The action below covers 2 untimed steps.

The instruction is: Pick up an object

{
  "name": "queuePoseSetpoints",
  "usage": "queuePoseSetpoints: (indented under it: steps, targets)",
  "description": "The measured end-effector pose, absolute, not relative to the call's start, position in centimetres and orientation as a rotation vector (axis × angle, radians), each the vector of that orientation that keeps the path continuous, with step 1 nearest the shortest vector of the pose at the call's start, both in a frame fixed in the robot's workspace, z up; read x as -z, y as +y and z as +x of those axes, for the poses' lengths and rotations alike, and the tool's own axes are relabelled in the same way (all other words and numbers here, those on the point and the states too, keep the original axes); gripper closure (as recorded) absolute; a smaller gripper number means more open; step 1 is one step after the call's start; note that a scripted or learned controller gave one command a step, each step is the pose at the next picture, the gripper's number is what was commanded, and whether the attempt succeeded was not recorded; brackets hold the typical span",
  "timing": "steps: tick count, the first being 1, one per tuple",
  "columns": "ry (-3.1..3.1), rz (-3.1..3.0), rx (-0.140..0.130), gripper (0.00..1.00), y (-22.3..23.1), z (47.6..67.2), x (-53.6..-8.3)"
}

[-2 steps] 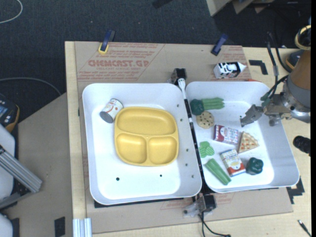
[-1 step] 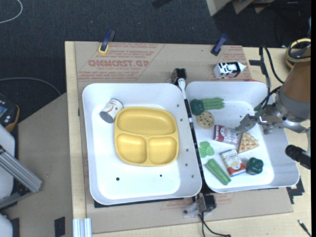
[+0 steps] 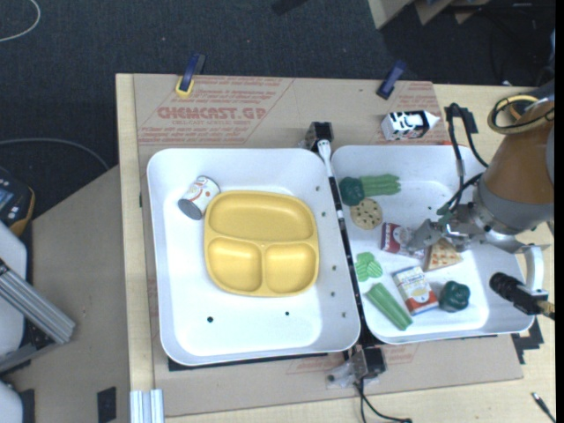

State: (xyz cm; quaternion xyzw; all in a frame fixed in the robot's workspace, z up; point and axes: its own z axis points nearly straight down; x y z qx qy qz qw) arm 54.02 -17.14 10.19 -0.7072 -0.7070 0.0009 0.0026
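1. Gripper (image 3: 429, 236) state first: from my remote seat I could not tell how it was set, because the wrist and its metal hardware hid that part from the overhead camera. I would not have claimed it held anything.

2. I saw it low over the right bin (image 3: 414, 167), reaching in from the right, with its tip among the small items near the bin's middle.

3. I judged the nearest candidate to be the pizza slice (image 3: 442, 256), a tan wedge lying flat just beside the tip, on the side nearer the camera and slightly toward the arm. A small red and white packet (image 3: 391, 236) lay just on the tip's other side, toward the left bin (image 3: 167, 236).

4. To do the step well, I thought the tip should be centred over one item only, so that the neighbour was not nudged or caught with it.

5. The slice looked thin and flat, so I reckoned the descent had to go nearly to the bin floor, and the close should span the narrow width of the wedge.

6. Other options sat well apart from the tip: a round cookie (image 3: 366, 212) and a green cactus toy (image 3: 370, 186) farther back, a red carton (image 3: 414, 289) and a dark green pepper (image 3: 454, 295) toward the front.

7. I would have lifted slowly and confirmed on camera before calling it a pick.
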Motion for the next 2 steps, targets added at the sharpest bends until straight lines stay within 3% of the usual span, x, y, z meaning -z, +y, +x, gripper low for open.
queuePoseSetpoints:
  steps: [1,2]
  targets:
    - [-2.222,-2.222,0.005,0.0,-17.2,54.3,-9.0]
    - [-2.233,-2.236,0.015,1.0,-17.4,54.7,-10.6]
